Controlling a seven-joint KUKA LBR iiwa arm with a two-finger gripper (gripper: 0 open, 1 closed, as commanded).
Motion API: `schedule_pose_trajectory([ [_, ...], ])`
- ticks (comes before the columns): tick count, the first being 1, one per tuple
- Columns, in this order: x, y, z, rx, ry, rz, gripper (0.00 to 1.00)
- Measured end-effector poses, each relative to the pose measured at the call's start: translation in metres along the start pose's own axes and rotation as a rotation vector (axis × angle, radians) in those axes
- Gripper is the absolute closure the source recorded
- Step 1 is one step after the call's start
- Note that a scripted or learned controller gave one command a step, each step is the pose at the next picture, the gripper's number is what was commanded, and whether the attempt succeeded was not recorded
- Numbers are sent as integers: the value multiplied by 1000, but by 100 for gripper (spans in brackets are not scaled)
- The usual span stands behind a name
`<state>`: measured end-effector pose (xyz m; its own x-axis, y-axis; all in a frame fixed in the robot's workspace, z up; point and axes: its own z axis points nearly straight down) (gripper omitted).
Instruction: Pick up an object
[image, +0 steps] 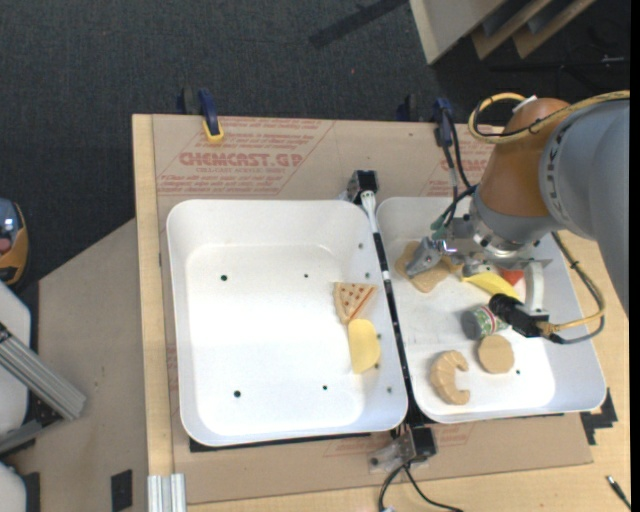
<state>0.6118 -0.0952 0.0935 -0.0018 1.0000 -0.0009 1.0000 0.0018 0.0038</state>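
Gripper (432, 256) low in right bin (570, 395), beside a tan piece (422, 272); can't tell finger state, nothing visibly gripped, so pick not yet done, lift remains

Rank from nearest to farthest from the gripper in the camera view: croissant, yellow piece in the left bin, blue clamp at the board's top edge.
From the gripper, at the right bin's upper left:
1. Croissant, right bin, near the front edge.
2. Yellow piece, left bin, against the divider, below the waffle wedge; close to the croissant's range, so this order is narrow.
3. Blue clamp, far upper left, plainly farthest.
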Motion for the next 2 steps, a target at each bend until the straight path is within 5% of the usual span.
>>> schedule_pose_trajectory([
  [1, 2, 52, 5, -4, 0, 0, 0],
  [2, 16, -8, -145, -8, 0, 1, 0],
])
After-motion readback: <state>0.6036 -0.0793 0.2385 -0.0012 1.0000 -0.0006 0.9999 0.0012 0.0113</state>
